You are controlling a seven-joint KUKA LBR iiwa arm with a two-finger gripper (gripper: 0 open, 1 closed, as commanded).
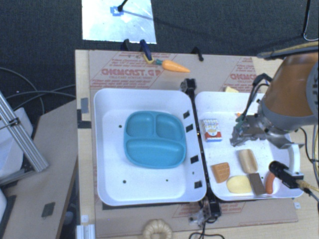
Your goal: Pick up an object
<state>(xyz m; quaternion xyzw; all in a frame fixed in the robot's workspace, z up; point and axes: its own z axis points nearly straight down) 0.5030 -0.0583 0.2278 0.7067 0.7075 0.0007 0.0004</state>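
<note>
Approach step, nothing held: yellow lump (239,184), toast (221,172) and bread roll (247,160) crowd right bin (219,103) at 6 o'clock wall, gripper (242,135) hovers just above roll w/ fingers slightly spread, needs short drop; open floor toward 12, carton (211,130) at 9.

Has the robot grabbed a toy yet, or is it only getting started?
Nothing looks picked up yet. The end effector hangs over the right bin, near the small carton and the bread roll, with no toy seen between its fingers. The blue plate sits alone in the left bin. Grabbing and lifting something is left.
</note>
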